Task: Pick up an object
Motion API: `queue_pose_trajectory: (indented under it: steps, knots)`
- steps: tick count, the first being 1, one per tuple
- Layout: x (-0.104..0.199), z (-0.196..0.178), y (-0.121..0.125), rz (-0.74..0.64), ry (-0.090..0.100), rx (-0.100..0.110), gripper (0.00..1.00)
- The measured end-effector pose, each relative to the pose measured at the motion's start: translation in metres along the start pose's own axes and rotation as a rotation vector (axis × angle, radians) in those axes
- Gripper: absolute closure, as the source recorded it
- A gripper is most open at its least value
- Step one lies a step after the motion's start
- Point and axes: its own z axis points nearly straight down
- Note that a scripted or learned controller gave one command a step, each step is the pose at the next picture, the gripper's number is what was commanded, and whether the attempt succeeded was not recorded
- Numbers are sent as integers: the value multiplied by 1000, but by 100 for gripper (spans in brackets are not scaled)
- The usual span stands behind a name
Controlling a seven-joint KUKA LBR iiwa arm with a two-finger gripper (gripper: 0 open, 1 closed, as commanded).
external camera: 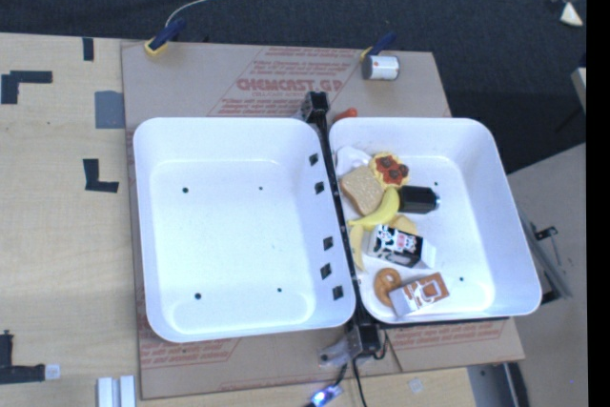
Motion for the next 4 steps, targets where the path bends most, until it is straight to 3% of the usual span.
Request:
queue_pose_trajectory:
  steps: [1,2,3,4]
  knots:
    - [44,161,-36,-4,9,24,100]
    - [42,1,1,-6,-1,-12,100]
    - [58,205,-3,-2,7,23,100]
    - [70,122,-1,-5,3,-1,100]
